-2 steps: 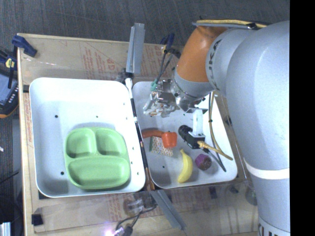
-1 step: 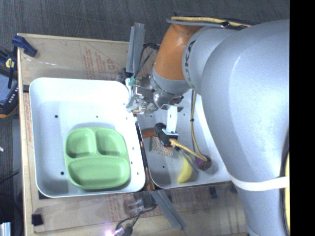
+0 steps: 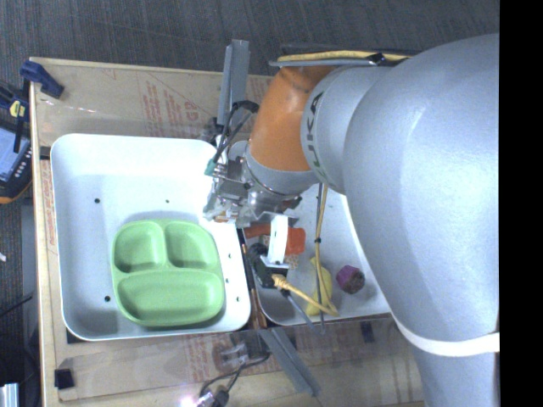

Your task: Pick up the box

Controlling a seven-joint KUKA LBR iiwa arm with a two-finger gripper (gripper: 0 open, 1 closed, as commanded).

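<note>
As I read it from here, gripper [image 3: 226, 195]: over the right edge of the left bin [image 3: 85, 185], near the seam between bins.
grip state: can't tell from this angle.
box [image 3: 294, 241]: small, orange, in the right bin [image 3: 336, 236], partly covered, apart from the gripper.
green tray [image 3: 168, 272]: flat in the left bin.
banana [image 3: 321, 291], purple round thing [image 3: 349, 278]: right bin, near the box.

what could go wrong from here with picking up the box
The gripper hangs by the rim of the left bin, so a descent might strike it. The green tray lies close by and could get nudged. The arm hides much of the right bin; an orange item there is half covered, so a grasp could miss.
</note>
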